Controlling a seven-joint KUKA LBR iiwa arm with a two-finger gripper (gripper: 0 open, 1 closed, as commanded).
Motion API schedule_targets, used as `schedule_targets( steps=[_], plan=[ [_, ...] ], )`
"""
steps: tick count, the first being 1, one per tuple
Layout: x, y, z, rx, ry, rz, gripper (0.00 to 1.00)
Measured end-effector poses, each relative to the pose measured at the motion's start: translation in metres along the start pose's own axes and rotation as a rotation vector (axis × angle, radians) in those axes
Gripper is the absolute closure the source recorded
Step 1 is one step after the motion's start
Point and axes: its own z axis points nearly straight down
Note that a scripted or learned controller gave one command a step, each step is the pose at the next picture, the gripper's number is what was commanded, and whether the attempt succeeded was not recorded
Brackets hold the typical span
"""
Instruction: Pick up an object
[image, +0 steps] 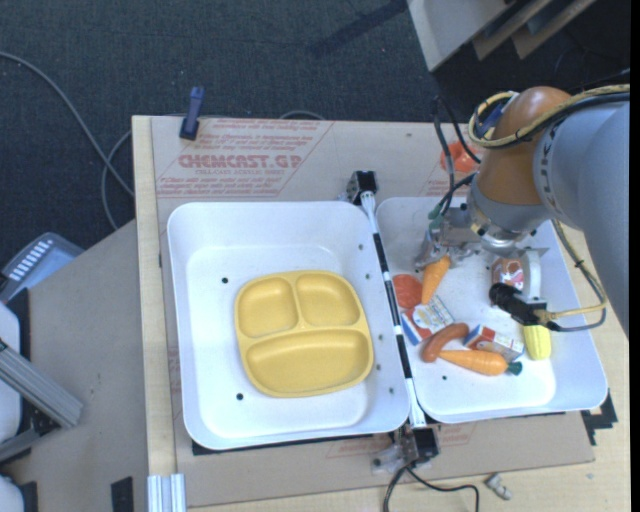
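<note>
On the brown cardboard-covered bench (250, 160), two shallow white bins sit side by side over dark carpet (200, 50). Left bin (200, 300) carries a yellow divided plastic plate (302, 332). Gripper (445, 250) hangs above the right bin's (570, 380) far edge.

I see the bench (250, 160) mid-frame carrying two white bins, left bin (200, 330) touching right bin (570, 385).

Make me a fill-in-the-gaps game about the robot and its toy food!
The yellow plate lies in the ___ bin.
The plate has ___ compartments.
The carrot lies in the ___ bin, near the toy sausage.
The robot's gripper hangs over the ___ bin.

Missing words: left, three, right, right
</note>
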Motion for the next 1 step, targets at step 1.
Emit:
schedule_targets(
  steps=[1],
  plan=[
    [0.0744, -0.003, -0.0907, -0.002, 0.0, -0.003, 1.0]
  ],
)
